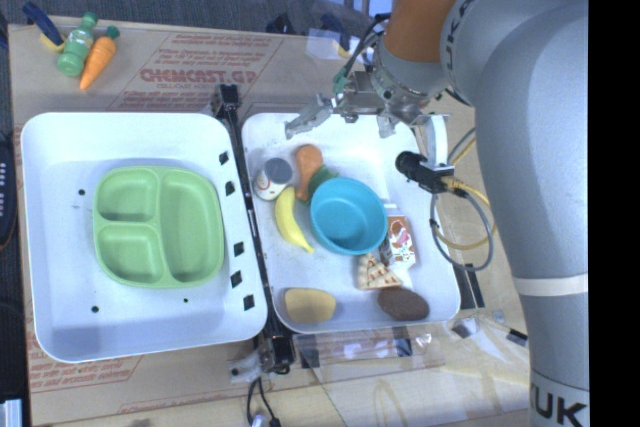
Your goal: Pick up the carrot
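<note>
Carrot [307, 165]: in the right bin [440, 260], upper middle of the frame, orange, standing roughly upright in the picture, its lower end against the blue bowl [347, 215].
Gripper [350, 105]: over the bin's upper edge, above the carrot in the picture and apart from it; nothing is seen held; whether the jaws are apart or together cannot be told.
Arm [530, 115]: grey, large, fills the right side, orange band at upper centre.
Blue bowl: centre of the right bin, upright.
Banana [291, 220]: yellow, just left of the bowl.
Round lid-like thing [272, 177]: grey and white, left of the carrot.
Potato [309, 304]: tan, lower left of the right bin.
Brown lump [403, 303]: lower right of that bin.
Waffle and packet [388, 255]: just beside the bowl, lower right.
Left bin [50, 215]: holds a green divided plate [158, 225].
Bench, upper left: a second carrot [97, 58] beside a green bottle [76, 47].
</note>
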You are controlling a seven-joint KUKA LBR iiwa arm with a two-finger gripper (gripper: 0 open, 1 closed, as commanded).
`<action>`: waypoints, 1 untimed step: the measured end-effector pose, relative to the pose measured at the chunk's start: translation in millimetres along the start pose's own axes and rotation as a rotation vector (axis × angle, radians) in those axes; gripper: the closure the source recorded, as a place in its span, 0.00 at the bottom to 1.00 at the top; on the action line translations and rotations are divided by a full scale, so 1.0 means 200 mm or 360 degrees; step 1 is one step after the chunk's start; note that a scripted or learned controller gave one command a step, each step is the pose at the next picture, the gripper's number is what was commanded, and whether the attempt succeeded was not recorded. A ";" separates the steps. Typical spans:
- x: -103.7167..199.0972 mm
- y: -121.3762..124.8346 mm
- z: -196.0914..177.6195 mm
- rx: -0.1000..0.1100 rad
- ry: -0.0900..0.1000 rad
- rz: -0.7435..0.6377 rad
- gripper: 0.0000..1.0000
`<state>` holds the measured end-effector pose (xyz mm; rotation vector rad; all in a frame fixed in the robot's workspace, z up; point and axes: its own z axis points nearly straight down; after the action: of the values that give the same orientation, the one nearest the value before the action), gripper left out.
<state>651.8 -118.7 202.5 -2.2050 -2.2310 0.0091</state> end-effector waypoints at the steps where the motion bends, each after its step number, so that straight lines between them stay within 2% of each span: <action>1: 0.03 0.01 0.59 0.0020 0.0000 0.0101 0.00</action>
<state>652.6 -113.1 84.1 -2.2685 -2.1534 0.0231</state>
